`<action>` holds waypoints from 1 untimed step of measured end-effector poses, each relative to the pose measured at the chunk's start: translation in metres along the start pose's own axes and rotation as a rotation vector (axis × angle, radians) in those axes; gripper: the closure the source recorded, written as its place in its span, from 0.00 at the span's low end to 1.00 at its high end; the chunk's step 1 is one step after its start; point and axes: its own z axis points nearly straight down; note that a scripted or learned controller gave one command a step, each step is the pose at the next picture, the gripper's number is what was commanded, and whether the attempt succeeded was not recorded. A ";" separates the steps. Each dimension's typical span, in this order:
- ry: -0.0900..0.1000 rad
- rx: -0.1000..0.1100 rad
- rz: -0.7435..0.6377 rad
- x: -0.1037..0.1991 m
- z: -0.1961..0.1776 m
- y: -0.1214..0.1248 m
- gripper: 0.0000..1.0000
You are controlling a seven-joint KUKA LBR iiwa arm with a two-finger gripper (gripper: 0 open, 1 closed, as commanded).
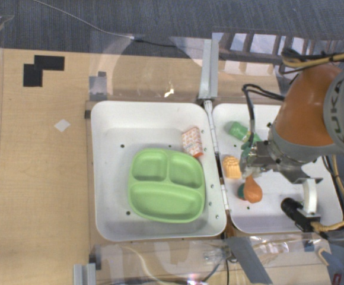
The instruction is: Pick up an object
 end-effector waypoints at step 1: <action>0.000 -0.005 0.001 -0.078 0.124 0.001 1.00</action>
